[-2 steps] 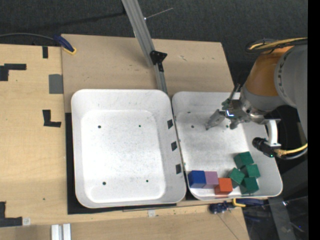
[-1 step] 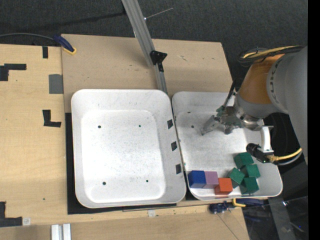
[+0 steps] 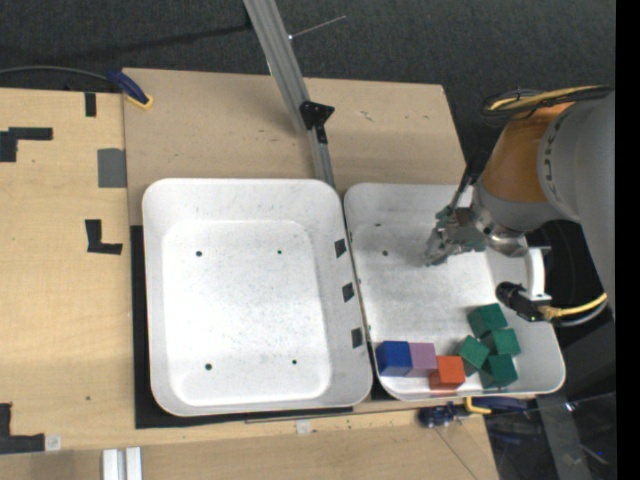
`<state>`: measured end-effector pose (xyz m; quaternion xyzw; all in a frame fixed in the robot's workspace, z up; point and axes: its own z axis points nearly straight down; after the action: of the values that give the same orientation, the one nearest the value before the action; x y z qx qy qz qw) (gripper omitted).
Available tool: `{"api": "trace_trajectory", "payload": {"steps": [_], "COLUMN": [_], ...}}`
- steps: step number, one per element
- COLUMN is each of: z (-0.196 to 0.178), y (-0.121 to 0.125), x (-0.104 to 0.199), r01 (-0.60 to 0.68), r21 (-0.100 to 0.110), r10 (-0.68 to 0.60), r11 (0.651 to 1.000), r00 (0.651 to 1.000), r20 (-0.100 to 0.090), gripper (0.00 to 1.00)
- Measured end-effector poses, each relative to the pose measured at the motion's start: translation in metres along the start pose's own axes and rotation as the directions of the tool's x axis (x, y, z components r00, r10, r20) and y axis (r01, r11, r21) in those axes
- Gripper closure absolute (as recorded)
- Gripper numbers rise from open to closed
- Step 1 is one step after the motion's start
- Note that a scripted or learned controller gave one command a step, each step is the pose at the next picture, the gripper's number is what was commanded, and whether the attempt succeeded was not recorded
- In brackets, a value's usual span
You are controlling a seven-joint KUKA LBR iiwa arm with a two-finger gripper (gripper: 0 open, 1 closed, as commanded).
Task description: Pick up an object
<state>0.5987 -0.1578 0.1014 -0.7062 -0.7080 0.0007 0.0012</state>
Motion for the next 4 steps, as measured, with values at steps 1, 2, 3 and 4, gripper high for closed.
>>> {"api": "trace_trajectory", "payload": {"steps": [1, 2, 3, 4], "z": [-0.048, -0.106, -0.151, -0.139], "y": [-0.008, 0.0, 0.001, -0.009], "x": [0.001, -0.004, -0.004, 0.05], "r01": [-0.002, -0.001, -0.001, 0.003], "r21": [-0.005, -0.008, -0.007, -0.001], "r10": [0.002, 0.001, 0.001, -0.003], "r11": [1.0, 1.0, 1.0, 1.0], "r00": [1.0, 1.0, 1.0, 1.0], "r20": [0.001, 0.003, 0.002, 0.0], "gripper": [1.0, 1.0, 1.0, 1.0]}}
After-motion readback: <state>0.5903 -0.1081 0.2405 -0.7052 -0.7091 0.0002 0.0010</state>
